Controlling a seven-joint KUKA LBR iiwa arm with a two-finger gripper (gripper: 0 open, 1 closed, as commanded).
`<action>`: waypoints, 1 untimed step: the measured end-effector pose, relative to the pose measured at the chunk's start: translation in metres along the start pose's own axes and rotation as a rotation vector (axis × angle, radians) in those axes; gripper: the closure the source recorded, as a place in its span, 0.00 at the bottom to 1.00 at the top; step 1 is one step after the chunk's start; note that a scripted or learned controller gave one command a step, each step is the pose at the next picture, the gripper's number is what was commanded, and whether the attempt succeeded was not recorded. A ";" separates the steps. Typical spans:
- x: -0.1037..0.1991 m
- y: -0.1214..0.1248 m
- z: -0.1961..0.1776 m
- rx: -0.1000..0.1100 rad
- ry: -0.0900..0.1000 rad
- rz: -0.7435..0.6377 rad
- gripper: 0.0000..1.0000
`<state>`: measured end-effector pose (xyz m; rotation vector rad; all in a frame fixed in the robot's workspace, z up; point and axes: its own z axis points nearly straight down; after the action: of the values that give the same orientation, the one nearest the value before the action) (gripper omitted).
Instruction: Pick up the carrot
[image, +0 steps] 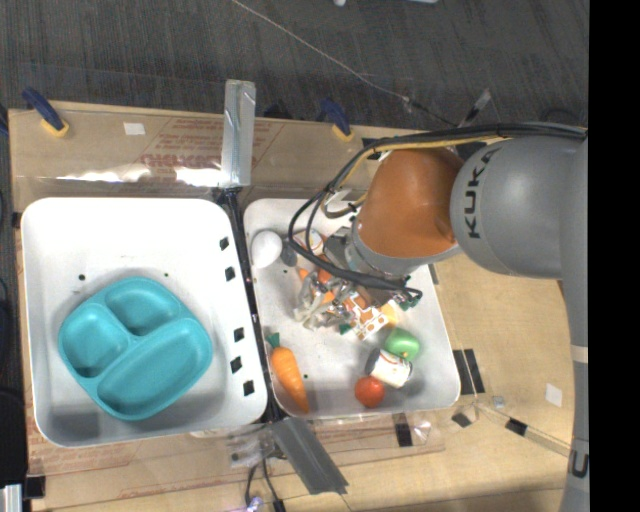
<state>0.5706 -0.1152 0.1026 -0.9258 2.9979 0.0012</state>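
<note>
Brown desk (500, 330), two white bins; the carrot (289, 376) looks light, rigid, smooth, best pinched mid-body. Gripper (330, 300) state: cannot tell.

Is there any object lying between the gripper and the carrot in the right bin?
Nothing visible does. The carrot lies by the right bin's front-left wall. The gripper hangs further back among small toys, and bare white floor separates them. The tomato sits off to the side.
</note>
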 end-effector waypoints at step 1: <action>-0.023 0.058 -0.093 0.004 -0.003 -0.168 1.00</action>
<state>0.5568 -0.0539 0.1955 -1.1719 2.9062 -0.0038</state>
